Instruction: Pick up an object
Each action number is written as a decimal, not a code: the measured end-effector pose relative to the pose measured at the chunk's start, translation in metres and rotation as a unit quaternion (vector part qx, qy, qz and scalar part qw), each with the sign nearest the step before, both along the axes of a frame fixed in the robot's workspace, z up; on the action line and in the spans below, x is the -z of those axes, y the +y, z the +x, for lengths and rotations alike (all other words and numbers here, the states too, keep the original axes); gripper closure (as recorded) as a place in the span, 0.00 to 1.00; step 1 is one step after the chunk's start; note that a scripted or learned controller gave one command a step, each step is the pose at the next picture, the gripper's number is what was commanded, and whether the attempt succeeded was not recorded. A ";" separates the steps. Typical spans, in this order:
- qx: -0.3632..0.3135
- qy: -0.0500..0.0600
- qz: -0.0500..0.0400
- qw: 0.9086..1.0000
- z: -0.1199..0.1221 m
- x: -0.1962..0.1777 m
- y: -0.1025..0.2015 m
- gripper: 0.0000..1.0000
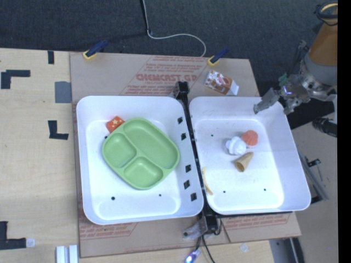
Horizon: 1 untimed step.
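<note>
The claw (272, 98) hangs over the far right corner of the right-hand bin (285, 196), at the end of the grey arm (323, 53) with its orange band. I cannot tell from here how the claw is set, and nothing shows in its grip.

Below and to the left of the claw, on the floor of that bin, sit three small things close together: a white lump (236, 145), an orange-red ball (250, 138) touching its right side, and a tan ice-cream cone (244, 161) lying just under them. All three are well apart from the claw.

Farther left, in the other bin (90, 163), lies a green divided plate (141, 153) (three compartments), with a small orange block (114, 124) tucked at its upper left edge. Up and left of the claw, a small printed packet (220, 83) rests on the cardboard sheet (159, 73) that covers the table (33, 163).
</note>
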<state>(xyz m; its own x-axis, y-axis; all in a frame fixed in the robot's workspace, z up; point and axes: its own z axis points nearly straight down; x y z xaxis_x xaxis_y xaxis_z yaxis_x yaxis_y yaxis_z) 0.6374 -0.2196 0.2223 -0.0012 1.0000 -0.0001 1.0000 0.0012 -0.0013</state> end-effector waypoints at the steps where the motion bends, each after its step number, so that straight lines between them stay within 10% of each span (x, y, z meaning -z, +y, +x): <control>1: 0.001 0.003 0.001 1.000 -0.057 0.142 -0.002 0.00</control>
<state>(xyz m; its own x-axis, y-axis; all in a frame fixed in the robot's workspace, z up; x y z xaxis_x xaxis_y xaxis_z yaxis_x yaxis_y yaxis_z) 0.5801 -0.2220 0.0799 0.0003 1.0000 0.0015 1.0000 -0.0003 -0.0063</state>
